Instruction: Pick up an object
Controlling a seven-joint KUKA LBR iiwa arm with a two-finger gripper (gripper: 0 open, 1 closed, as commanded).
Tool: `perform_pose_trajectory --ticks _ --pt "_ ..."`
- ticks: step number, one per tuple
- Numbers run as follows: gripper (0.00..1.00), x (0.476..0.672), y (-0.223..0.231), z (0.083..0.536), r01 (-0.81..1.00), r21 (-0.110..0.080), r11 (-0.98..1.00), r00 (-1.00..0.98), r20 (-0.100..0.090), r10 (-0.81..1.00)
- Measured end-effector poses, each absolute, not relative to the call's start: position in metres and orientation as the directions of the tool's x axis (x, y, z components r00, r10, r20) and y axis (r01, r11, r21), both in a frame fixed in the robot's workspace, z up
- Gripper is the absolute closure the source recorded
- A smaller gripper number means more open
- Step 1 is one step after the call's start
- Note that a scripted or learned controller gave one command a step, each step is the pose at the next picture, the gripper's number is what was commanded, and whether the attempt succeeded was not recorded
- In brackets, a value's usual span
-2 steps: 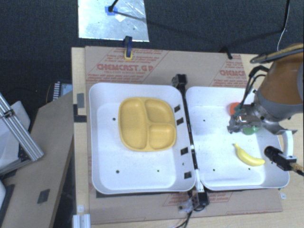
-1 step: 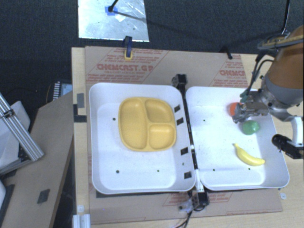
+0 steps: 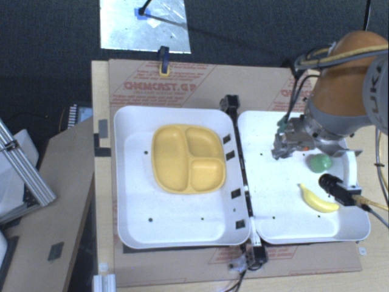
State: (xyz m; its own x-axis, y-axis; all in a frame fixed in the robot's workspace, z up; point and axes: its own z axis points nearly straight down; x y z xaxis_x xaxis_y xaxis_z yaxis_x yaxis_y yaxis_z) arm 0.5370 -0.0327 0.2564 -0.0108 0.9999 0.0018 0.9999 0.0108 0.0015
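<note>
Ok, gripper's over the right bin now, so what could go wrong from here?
The gripper hangs over bare floor of the right bin, left of the green ball, so closing here would likely grab nothing. The ball is round and partly hidden under the arm; a nudge could roll it away. The banana lies close to the ball near the bin's right wall, so a descent there might bump both.

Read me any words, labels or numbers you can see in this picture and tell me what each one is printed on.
"CHEMCAST GP" in red, on the brown protective sheet behind the left bin.
More red print on the same sheet, behind the right bin and along the front edge: too blurred or hidden to read.
Dark letters on the arm near the right edge: cut off, not readable.
Yellow divided tray, banana, green ball: no text.
</note>
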Motion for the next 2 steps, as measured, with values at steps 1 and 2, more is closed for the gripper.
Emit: perform_pose_trajectory --ticks 1,2 --pt "1.0 0.526 0.028 0.249 1.0 0.001 0.01 -0.01 0.002 1.0" --pt "1.0 0.519 0.081 0.228 1.0 -0.001 0.01 -0.01 0.002 1.0"
